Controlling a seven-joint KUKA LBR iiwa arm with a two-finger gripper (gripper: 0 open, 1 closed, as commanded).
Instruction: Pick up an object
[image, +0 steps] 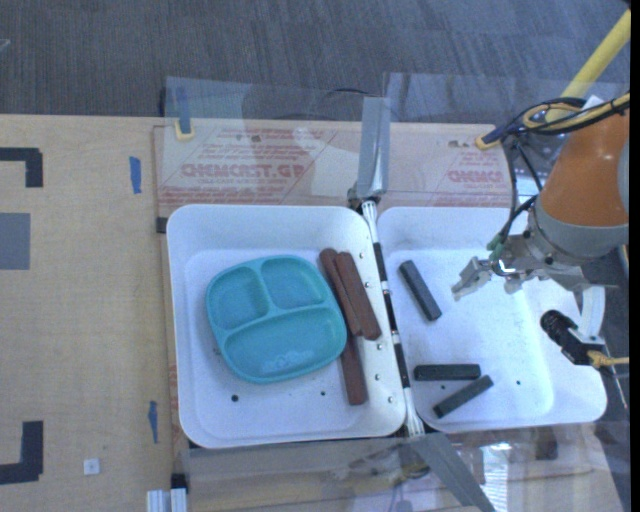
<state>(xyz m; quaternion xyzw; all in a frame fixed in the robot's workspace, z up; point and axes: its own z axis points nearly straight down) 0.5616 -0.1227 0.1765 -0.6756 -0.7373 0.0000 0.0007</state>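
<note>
Pale wooden bench (80, 300) under a slanted overhead view, two shallow white bins set side by side on it. In the right bin (520, 390) lie three dark grey bars: one angled bar (420, 290) near the bin's left wall, and a pair of bars (452, 383) low down, almost touching each other. The angled bar looks the likeliest target, sitting just left of the gripper (478, 276), which hovers over the bin with its fingers spread and nothing between them. The risk from here, I'd judge: the bar lies on a diagonal, so jaws coming down off its axis could nudge or spin it away instead of closing on it. Over in the left bin (190, 240), a teal divided plate (275, 318) with two brown sticks (350, 315) lying along its right side.
</note>
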